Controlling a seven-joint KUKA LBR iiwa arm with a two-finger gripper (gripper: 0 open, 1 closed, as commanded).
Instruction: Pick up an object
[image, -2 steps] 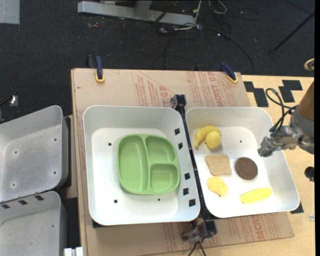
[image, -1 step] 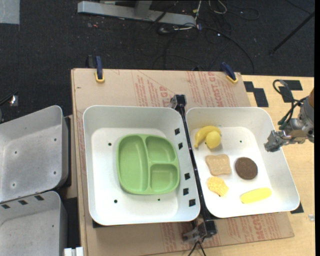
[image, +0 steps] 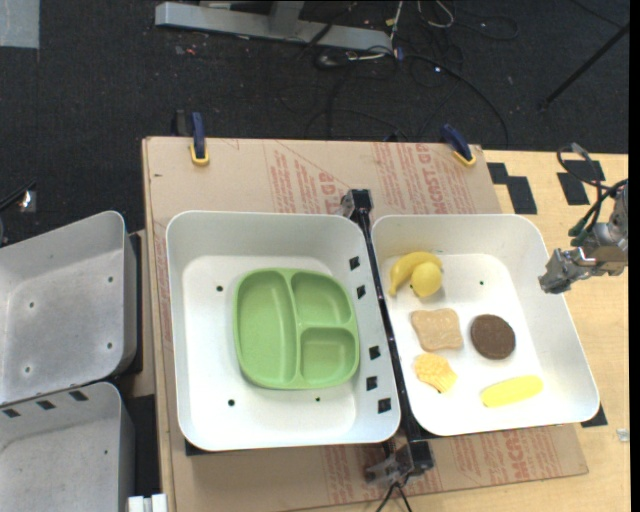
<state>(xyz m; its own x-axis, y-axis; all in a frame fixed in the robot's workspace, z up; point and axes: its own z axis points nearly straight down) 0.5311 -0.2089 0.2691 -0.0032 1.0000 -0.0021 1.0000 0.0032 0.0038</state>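
- Camera view: two white bins sit side by side on the counter (image: 270, 180), the left bin (image: 190, 300) and the right bin (image: 545, 260), touching along a middle seam.
- The hand (image: 560, 275) is at the far right, over the right rim of the right bin, with the arm entering from the right edge.
- How far the hand is open cannot be told; it is small and blurred here. Nothing is seen held in it, and it touches none of the food pieces.
- Five pieces lie in the right bin, all to the left of the hand or nearer the front than it.
- One brown disc (image: 492, 336) is the closest piece, just left of the hand and a little toward the front.
- One yellow bar (image: 511, 391) lies further toward the front, below the disc.
- One toast slice (image: 437, 329) lies left of the disc, close beside it.
- One yellow lump (image: 434, 372) sits just in front of the toast.
- One banana (image: 415, 274) lies level with the hand, well apart from it, near the seam.
- One green tray (image: 297, 328) with three compartments lies in the left bin, far left of the hand.
- No piece stands between the hand and the disc; only the bin wall lies there.
- Two more white bins (image: 65, 290) sit off the counter at far left.
- Two clamps (image: 199, 140) grip the counter's back edge.
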